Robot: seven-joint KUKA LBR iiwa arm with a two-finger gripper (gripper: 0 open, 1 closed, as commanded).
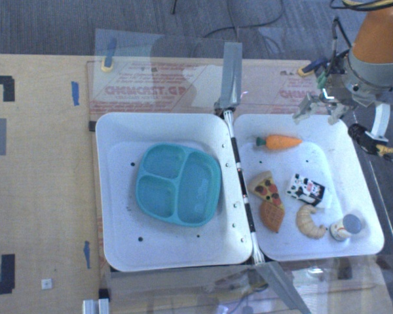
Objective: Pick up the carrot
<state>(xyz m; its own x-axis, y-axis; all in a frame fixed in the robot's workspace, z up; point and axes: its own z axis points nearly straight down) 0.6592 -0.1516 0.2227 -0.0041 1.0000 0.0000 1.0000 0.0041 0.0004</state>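
An orange carrot [281,142] with a green top lies on its side near the far edge of the right bin [363,175], its green end pointing left. My gripper [319,112] hovers over that bin's far rim, up and to the right of the carrot and apart from it. Its fingers [304,112] are spread open with nothing between them. The arm's orange band [378,31] rises behind it at the upper right.
The right bin also holds a pizza slice [264,188], a waffle-like piece [272,216], a black-and-white carton [306,190], a croissant [309,222] and a small cup [346,227]. A teal divided plate [178,184] sits in the left bin [111,175].
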